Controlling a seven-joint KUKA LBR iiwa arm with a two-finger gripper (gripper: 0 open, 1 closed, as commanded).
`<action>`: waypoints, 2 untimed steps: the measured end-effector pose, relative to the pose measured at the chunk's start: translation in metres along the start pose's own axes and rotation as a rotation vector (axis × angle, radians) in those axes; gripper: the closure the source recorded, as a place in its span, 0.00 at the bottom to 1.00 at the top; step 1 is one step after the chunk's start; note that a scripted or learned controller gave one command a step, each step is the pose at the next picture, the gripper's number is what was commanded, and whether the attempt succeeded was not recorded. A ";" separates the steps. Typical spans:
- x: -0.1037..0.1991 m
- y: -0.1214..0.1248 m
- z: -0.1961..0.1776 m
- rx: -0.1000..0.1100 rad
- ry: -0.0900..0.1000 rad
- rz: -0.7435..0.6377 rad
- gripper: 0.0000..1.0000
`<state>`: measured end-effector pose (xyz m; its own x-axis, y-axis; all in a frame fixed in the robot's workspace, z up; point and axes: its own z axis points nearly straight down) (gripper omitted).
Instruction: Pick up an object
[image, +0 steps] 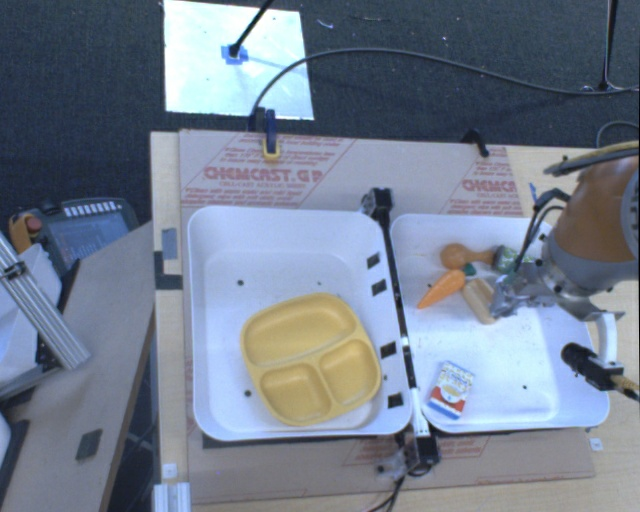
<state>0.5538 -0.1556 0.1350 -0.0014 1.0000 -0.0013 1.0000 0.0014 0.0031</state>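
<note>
Robotics lab, by look of it. Surface (330, 165) at frame centre topped with protective board, two white bins (290, 225) fixed side by side. Handheld control pendant (85, 228) at left edge, aluminium profile bar (40, 305) beside it. Black cables (440, 65) trail over dark carpet across top. Grey floor plate (235, 60), upper left, possibly a stand base.

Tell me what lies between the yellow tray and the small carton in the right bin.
In the camera view, between the yellow tray and the small carton runs the divide where the two bins' rims meet, with black clips along it.
</note>
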 end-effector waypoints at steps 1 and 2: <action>0.005 0.003 -0.063 -0.005 -0.001 -0.003 1.00; 0.003 0.008 -0.108 -0.004 -0.001 -0.003 1.00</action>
<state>0.5612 -0.1529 0.2426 -0.0046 1.0000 -0.0020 1.0000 0.0046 0.0069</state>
